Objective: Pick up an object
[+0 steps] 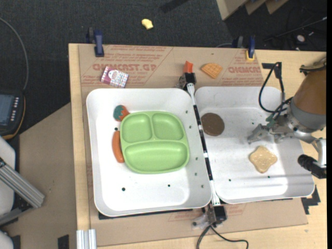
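The gripper (259, 134) hangs low over the right bin (233, 185), reaching in from the right on the grey arm (311, 100) with its orange band. Its two thin fingers (255, 136) point leftward and slightly downward, spread apart with nothing between them, so the claw stands released. Just below and to the right of the fingertips lies a pale tan toast-shaped piece (262, 158) on the bin floor, near the claw but apart from it. Further left in the same bin, close to the dividing wall, rests a round brown disc (212, 124), flat on the floor and well apart from the fingers.

The left bin (104, 191) holds a green divided tray (154, 141) with three compartments, lying flat near the bin's middle. An orange sausage-like item (118, 146) lies touching the tray's left edge, and a small red-and-teal object (121, 112) sits at the tray's upper left corner.

Outside the bins, on the cardboard bench top (150, 56), lie a small pink-and-white packet (114, 77) at upper left and an orange waffle-like piece (211, 70) above the right bin. On the dark floor beyond the bench sits a small yellow item (148, 23)
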You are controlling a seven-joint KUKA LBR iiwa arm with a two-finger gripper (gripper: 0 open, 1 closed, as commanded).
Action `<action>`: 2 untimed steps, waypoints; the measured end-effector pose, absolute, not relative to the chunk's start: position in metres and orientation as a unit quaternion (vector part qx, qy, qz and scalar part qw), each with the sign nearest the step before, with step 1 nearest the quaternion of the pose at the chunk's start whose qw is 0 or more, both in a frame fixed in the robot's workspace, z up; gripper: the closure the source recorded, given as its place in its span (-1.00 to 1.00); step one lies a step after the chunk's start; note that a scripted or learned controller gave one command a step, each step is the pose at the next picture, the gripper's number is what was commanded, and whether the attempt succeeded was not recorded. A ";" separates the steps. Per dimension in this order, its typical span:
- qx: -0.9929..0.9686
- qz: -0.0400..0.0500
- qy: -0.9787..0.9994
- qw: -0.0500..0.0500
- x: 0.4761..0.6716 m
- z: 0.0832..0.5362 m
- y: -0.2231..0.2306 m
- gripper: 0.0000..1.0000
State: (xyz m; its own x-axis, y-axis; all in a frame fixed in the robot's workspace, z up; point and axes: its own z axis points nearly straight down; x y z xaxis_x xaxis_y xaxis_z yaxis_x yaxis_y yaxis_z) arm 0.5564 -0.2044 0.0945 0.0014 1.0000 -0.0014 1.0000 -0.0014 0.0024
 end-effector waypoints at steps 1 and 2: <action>0.707 0.000 0.707 0.001 0.515 0.086 -0.174 -1.00; 0.707 0.001 0.707 0.003 0.516 0.095 -0.175 1.00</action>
State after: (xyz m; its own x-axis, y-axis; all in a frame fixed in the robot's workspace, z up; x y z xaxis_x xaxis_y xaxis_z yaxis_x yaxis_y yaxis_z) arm 0.5165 -0.1751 0.0953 0.0009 1.0000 -0.0024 1.0000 -0.0009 0.0049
